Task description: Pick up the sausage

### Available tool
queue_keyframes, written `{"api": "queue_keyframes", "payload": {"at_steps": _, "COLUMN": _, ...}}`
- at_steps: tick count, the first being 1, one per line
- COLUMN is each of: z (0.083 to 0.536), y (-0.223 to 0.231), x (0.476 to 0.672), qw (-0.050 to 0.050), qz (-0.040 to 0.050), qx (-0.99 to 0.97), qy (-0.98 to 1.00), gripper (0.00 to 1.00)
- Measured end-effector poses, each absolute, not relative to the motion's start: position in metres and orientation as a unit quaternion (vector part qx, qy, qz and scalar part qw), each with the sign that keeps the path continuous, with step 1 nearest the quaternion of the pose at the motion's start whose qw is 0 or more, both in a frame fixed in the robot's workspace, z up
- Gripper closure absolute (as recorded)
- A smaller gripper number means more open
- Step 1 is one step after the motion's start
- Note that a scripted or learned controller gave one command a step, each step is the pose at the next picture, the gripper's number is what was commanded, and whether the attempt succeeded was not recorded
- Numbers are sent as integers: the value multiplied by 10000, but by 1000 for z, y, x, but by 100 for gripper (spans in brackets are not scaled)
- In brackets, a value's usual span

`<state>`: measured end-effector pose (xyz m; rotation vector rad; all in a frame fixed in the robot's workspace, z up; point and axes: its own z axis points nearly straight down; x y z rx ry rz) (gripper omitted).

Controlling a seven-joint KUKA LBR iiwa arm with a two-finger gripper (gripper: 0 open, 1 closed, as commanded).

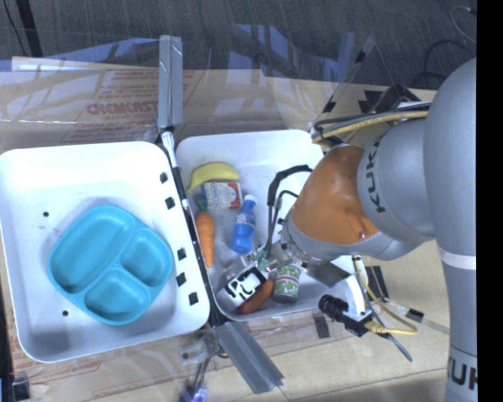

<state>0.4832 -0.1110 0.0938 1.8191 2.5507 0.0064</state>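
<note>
The sausage [258, 296], reddish brown, lies near the front edge of the right bin [264, 145]. My gripper [250, 280] is low over the bin's front part, right above and touching or almost touching the sausage's left end. The orange wrist band and the grey arm hide the right side of this bin.
A small green-labelled cup [287, 285] stands just right of the sausage. Further back in the right bin are a carrot [205, 236], a blue bottle [244, 227], a small carton [222, 195] and a banana [214, 172]. The left bin [33, 182] holds a blue divided tray [111, 263].
</note>
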Motion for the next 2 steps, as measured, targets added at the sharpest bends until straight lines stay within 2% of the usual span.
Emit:
{"api": "queue_keyframes", "payload": {"at_steps": 1, "z": 96, "y": -112, "x": 485, "qw": 90, "qz": 80, "qx": 7315, "qy": 6817, "gripper": 0}}
{"api": "queue_keyframes", "payload": {"at_steps": 2, "z": 91, "y": -110, "x": 501, "qw": -6, "qz": -1, "qx": 6749, "qy": 7379, "gripper": 0}}
